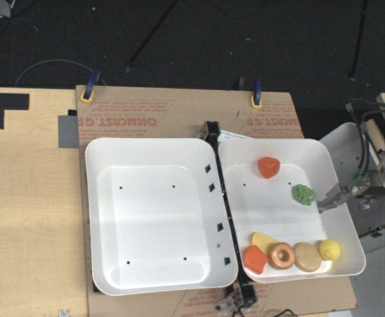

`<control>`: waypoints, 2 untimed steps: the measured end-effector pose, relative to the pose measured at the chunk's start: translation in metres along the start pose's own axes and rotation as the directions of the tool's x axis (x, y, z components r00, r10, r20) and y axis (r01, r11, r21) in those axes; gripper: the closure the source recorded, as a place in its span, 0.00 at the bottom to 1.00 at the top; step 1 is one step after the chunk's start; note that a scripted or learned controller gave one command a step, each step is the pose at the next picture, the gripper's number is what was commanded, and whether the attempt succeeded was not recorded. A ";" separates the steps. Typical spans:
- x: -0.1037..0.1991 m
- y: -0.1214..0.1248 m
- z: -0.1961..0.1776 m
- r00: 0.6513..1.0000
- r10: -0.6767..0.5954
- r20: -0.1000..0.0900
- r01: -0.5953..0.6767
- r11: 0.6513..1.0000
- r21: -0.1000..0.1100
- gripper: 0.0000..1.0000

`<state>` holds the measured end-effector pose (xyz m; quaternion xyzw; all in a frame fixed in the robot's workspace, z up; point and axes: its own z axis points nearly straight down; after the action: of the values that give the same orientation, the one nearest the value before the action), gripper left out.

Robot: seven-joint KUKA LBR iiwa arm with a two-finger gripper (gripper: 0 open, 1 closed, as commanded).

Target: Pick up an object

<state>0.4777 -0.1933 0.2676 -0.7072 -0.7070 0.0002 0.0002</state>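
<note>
Right bin (314, 152) rim half-hides end effector (329, 201); its state indiscernible beside green object (303, 194).

Two white bins side by side.
Holding, right bin (324, 152): red piece (269, 167), green sprig (303, 194), doughnut (282, 255), lemon (329, 249) along near wall.

Two shallow plastic bins, left (113, 157) and right (341, 243), are plain white. The right bin contains a red-orange rounded piece (269, 167), a green bumpy cluster (303, 195), a yellow lemon-like ball (329, 249), a tan bun-like disc (307, 257), and a brown-ringed doughnut shape (282, 255). The brown cardboard sheet (179, 114) carries red lettering.
</note>
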 end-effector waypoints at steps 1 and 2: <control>-0.020 0.033 0.081 1.000 0.000 -0.002 0.000 1.000 0.007 0.00; -0.019 0.096 0.177 1.000 -0.002 -0.002 0.002 1.000 0.007 0.00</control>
<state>0.5735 -0.2121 0.0910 -0.7066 -0.7076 0.0018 0.0035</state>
